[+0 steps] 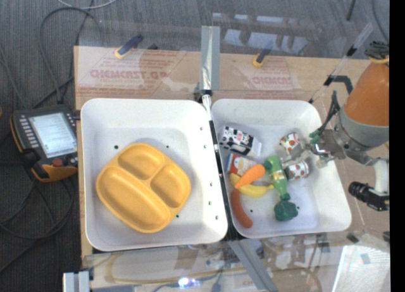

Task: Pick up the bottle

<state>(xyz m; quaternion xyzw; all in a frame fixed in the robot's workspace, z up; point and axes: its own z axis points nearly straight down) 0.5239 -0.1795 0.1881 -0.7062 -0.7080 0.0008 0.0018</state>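
Here, the green bottle (276, 175) lies in the middle of the right bin (329, 221), touching a carrot (250, 175) and banana (255, 190), just beside a small can (296, 170). The gripper (318, 148) sits near that bin's right edge; whether it is open or closed cannot be told. Crowding could cause a grab of the can or carrot instead.

Bright, even overhead light on my feed, a little soft throughout.

The white bins (152, 110) nearly wash out, shadows under the yellow tray (144, 186) are faint, glare streaks the clear panels (266, 28) up top, and small items blur at their edges.
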